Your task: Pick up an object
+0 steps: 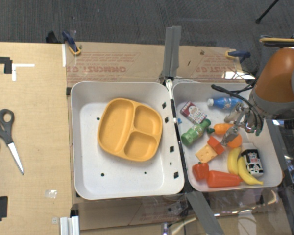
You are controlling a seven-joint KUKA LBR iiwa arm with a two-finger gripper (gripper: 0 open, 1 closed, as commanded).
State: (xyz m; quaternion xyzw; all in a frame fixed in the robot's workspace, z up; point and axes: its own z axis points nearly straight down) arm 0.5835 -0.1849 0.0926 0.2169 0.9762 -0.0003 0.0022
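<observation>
The right bin (277,180) holds several toy items: a blue bottle (224,102), a red and white carton (192,112), a green bottle (195,132), a small orange carrot (222,129), a red block (214,143), a yellow cheese wedge (206,153), a red pepper (201,171), a large orange-red carrot (224,179), a banana (241,169) and a black and white box (253,161). My gripper (232,127) hangs low over the bin's right middle. It looks open, with one finger above the small carrot and the other beside an orange piece (234,142). Nothing is lifted.
The left bin (83,180) holds a yellow three-part plate (130,129). Scissors (7,136) lie on the wooden bench at far left. Cables loop off the wrist over the right bin's back right. Clamps stand along the cardboard behind the bins.
</observation>
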